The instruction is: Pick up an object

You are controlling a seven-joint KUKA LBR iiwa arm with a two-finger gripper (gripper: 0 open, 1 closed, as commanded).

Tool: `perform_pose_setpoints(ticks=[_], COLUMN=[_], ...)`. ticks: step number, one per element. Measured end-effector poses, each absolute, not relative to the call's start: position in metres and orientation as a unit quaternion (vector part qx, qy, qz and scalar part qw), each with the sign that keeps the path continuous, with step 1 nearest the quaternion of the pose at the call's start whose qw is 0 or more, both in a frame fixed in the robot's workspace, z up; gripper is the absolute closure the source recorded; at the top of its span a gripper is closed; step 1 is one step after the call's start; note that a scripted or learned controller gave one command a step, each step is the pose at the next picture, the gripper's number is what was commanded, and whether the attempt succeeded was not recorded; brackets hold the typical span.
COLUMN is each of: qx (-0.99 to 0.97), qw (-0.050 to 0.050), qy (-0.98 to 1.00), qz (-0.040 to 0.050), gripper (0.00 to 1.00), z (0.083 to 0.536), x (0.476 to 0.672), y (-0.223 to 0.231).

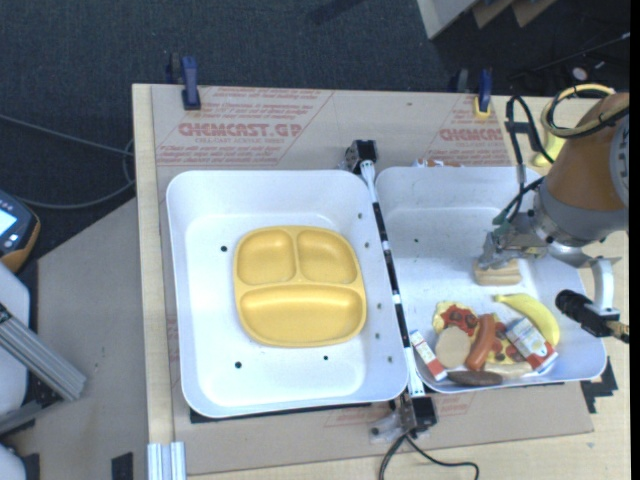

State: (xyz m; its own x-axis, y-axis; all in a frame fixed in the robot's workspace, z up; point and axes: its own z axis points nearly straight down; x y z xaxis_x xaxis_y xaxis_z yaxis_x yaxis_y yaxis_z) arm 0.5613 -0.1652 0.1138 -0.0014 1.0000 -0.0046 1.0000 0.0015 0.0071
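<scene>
The claw (497, 256) is low in the right bin (440, 203), its tip pressed down at a small tan block (503, 272) that lies on the bin floor toward the far right; whether its tip is spread or closed cannot be told from this slanted view. The risk, as I judge it, is that it comes down on top of the block rather than around it and lifts away with nothing; a flat, low piece like this could also skid across the smooth white floor. The block sits directly under and just in front of the claw, touching or nearly so; a banana (534, 316), a sausage (482, 340) and other toy food lie heaped nearer the front corner, apart from it; the yellow plate (299, 286) sits in the left bin (200, 298), well away.
</scene>
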Motion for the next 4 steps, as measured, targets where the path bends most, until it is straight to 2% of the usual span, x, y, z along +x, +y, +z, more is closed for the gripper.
perform_pose_setpoints(ticks=[1,2,3,4], qx=[0.707,0.708,0.707,0.704], qw=[0.0,0.002,0.003,0.001], qy=[0.707,0.706,0.707,0.71], qz=[-0.0002,-0.0006,0.0003,0.0017], gripper=[0.0,0.0,1.0,1.0], z=[0.112,0.083,0.095,0.113], x=[0.558,0.565,0.566,0.583], y=[-0.163,-0.21,-0.208,-0.113])
